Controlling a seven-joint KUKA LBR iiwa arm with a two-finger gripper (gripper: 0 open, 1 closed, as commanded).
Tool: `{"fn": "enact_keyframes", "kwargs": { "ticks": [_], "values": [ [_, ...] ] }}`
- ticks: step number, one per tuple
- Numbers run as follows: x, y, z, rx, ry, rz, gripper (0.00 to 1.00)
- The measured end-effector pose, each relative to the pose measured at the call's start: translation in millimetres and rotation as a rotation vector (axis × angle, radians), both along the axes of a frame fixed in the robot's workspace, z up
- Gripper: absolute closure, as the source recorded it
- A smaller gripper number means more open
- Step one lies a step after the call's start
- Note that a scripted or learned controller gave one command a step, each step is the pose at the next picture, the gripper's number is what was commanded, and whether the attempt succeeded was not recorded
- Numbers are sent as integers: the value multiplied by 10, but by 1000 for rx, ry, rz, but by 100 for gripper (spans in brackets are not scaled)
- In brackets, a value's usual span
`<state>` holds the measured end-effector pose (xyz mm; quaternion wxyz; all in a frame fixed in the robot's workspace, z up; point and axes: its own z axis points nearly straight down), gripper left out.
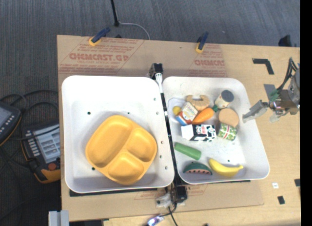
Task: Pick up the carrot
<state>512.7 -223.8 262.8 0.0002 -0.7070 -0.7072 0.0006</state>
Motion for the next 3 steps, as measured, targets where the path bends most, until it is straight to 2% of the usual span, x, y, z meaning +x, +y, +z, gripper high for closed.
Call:
{"fn": "enact_keyframes", "kwargs": {
  "ticks": [1,2,3],
  "values": [
    [497,72,-1594,11,-5,-68,0],
    [1510,768,-1720,-1,-5,-164,0],
    [704,1147,-1691,-14,-30,-324,0]
  ]
}}
